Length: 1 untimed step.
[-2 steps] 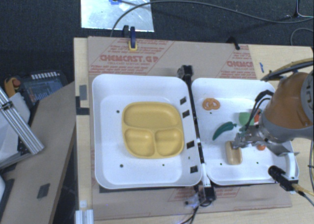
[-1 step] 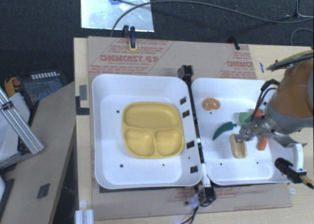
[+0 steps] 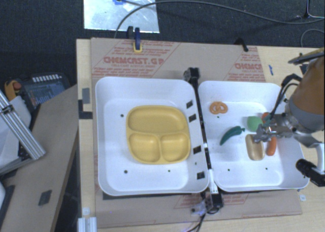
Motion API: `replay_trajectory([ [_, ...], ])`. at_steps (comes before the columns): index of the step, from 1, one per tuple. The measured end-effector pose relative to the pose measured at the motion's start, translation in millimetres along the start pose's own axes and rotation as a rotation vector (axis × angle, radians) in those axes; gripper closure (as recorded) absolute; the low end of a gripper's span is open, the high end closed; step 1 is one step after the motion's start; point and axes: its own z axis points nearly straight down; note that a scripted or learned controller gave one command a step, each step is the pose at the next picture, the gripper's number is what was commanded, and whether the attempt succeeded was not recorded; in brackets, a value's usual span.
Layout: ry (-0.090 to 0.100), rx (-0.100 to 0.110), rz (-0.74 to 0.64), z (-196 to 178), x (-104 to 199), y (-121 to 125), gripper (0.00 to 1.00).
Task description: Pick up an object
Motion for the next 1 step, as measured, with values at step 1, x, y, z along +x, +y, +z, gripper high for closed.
replay_trajectory([
  [1,0.000,-0.001,-0.001,-53.1,-0.5,2.4,1.00],
])
